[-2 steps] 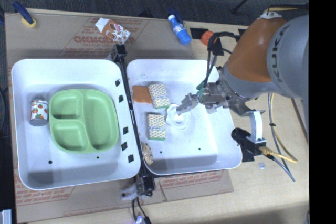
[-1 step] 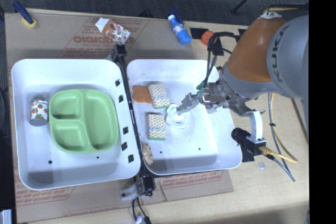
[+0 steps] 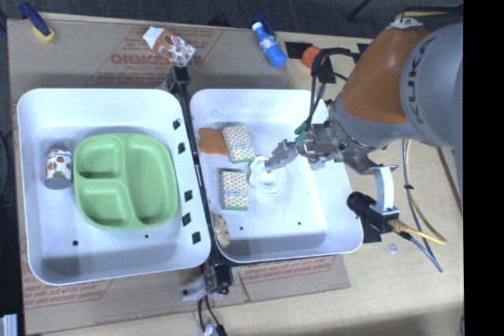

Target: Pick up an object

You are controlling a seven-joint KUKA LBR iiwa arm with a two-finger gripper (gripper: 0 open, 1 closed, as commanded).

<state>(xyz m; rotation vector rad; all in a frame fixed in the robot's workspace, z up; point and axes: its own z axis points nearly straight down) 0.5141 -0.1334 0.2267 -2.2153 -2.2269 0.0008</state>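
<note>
Cardboard-covered bench [image 3: 142, 59], dark carpet beyond; two white bins side by side. Left bin [image 3: 47, 114]: one green divided plate [image 3: 126, 179], one small printed can [image 3: 57, 168] at its left wall. Right bin [image 3: 315, 224]: two patterned sponge-like blocks [image 3: 237, 143] [image 3: 235, 190], one orange-brown piece [image 3: 211, 142] touching the upper block, one small brownish item [image 3: 220, 230] at the lower left corner, one white translucent cup-like object [image 3: 266, 175] mid-bin. Gripper [image 3: 277, 160] reaching in from the right, tips just above and touching or nearly touching the white object. Likely target: that white object, lying just left and below the fingertips, no clear long axis. Finger state: cannot tell, too blurred. Nothing visibly clamped.
</note>
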